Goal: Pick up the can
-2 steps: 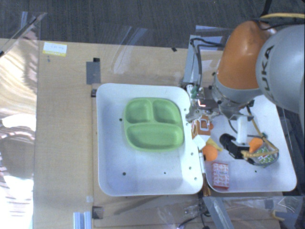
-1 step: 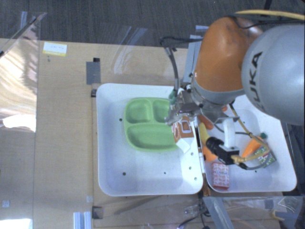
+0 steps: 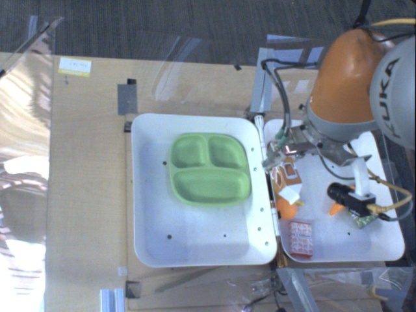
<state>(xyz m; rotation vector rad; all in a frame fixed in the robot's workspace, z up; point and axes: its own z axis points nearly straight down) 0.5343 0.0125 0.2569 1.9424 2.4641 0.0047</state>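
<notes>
bench point(image 3: 84, 174): pale wood, spans most of the frame; two white bins sit on it at centre and right.
arm point(image 3: 351, 77): grey w/ orange band, comes in from upper right and hangs over the right bin.
left bin point(image 3: 195, 239): centre of frame, holds only the plate.
right bin point(image 3: 383, 239): lower right, partly covered by the arm; all the small items are in it.
green plate point(image 3: 209, 169): three compartments, upper half of left bin, nothing on it.
gripper point(image 3: 286, 153): below the wrist, over the upper-left corner of the right bin, next to the divider btwn bins. Open or closed: can't tell, the wrist hides it. Nothing seen in its grasp.
can point(image 3: 300, 237): red-and-white patterned item, prob. the can (label too small to read), lower-left corner of right bin, close to the front wall. Looks to be lying down, long axis approx. top-to-bottom of frame.
brown packet point(image 3: 286, 177): just below the gripper.
orange piece point(image 3: 286, 208): btwn packet and can, just above the can.
small orange bit point(image 3: 335, 208): mid right bin, apart from the can.
key relation: can lies toward the frame bottom from the gripper, a touch right, w/ packet and orange piece in between. My read: gripper must travel down-frame past both, then close across the can's short axis.
</notes>
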